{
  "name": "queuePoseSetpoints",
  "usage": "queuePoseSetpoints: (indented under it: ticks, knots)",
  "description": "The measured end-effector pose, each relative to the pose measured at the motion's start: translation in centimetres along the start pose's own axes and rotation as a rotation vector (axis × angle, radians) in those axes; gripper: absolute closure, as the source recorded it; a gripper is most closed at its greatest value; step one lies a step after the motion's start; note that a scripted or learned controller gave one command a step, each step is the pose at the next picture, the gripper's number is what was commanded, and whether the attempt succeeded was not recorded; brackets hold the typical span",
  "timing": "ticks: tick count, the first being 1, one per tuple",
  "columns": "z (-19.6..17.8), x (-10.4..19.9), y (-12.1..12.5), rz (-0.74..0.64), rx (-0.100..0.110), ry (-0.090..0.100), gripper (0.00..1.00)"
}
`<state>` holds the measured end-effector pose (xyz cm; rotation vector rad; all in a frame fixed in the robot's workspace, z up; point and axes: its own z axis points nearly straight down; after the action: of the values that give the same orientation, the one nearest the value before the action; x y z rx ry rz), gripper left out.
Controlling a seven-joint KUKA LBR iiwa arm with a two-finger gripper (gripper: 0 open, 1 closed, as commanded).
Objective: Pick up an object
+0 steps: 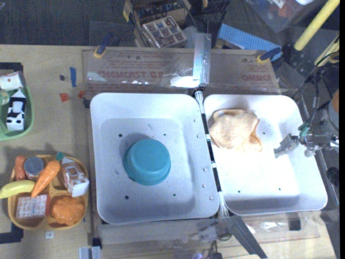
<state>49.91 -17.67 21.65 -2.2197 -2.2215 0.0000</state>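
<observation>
Cloth (pixel 233 128), tan and crumpled, lies in the right bin (pixel 269 190), in its far left part, close to the wall that meets the other bin. In the camera view it sits to the left of the pincer (pixel 283 146) and a little farther back, near it but apart, with bare white floor between the two. The pincer hangs over the right side of that same bin, by the right rim, its tip pointing left and slightly toward the front; nothing is seen in its grip, and whether it is apart or together I cannot tell, as the tip is small and blurred. The arm (pixel 321 140) runs from it out to the right. Far to the left of the pincer, past the cloth and past the seam between the bins, a teal bowl (pixel 147 161) stands upside down near the middle of the left bin (pixel 102 112), about level with the pincer and a touch nearer the front. Farther left again, off the bins, a yellow tray (pixel 81 169) holds toy food: a banana (pixel 15 188), a carrot (pixel 45 178), a tin (pixel 33 166), a small carton (pixel 74 178) and an orange lump (pixel 68 209). Behind that tray, at the left edge, a green dish (pixel 26 124) carries a black and white item (pixel 17 112). Behind the pincer and up to the right, a yellow pole (pixel 319 16) slants across the clutter beyond the bench.
</observation>
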Motion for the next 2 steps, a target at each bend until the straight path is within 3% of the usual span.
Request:
queuePoseSetpoints:
  ticks: [1, 2]
  knots:
    - [4.3, 5.0, 4.3, -0.154, 0.0, 0.0, 0.0]
    - [12.3, 0.9, 10.4, -0.186, -0.018, -0.005, 0.0]
